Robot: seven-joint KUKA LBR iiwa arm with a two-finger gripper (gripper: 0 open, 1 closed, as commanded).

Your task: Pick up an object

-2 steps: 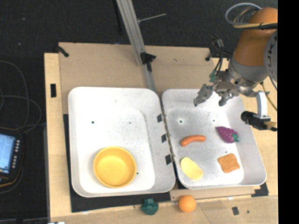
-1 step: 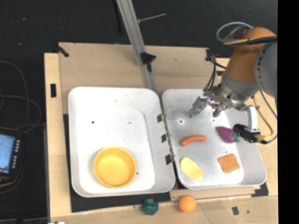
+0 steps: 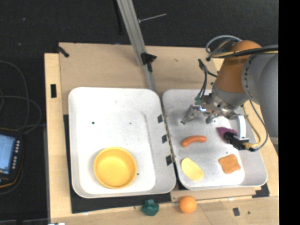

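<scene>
hovering over the right bin (image 3: 262, 172), my gripper (image 3: 202, 115) has fingers spread wide, nothing between them. just below lies a sausage (image 3: 193, 140), orange-red, slim and slightly curved, on the bin floor near a pale yellow piece (image 3: 191, 168).

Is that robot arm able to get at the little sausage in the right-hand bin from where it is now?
Probably yes. The gripper hangs over the right bin, just above the sausage in the picture. The sausage lies alone on bare bin floor, apart from the yellow piece and the orange piece.
</scene>
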